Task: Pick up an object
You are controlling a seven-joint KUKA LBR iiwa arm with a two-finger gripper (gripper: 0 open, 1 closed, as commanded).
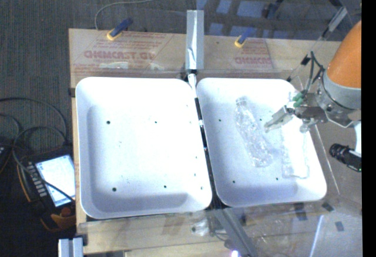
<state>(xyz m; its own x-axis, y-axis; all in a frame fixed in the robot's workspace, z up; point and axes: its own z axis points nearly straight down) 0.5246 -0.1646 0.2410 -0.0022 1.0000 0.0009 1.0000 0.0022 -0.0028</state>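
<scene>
Two shallow white bins on a bench, viewed from above at a slant. The left bin (141, 144) fills the centre-left of the frame. The right bin (258, 141) holds two transparent items: a clear plastic bottle (251, 132) lying lengthwise near the bin's middle, and a clear flat package (294, 159) toward its lower right edge, just beside the bottle. Both are hard to trace against the white floor. The arm (346, 73) enters from the right edge of the frame, its body cut off there. The gripper (285, 117) hangs over the right bin's upper right part, fingers (273, 122) spread apart, nothing between them, near the bottle's right side. Open floor remains along the bin's left edge.
</scene>
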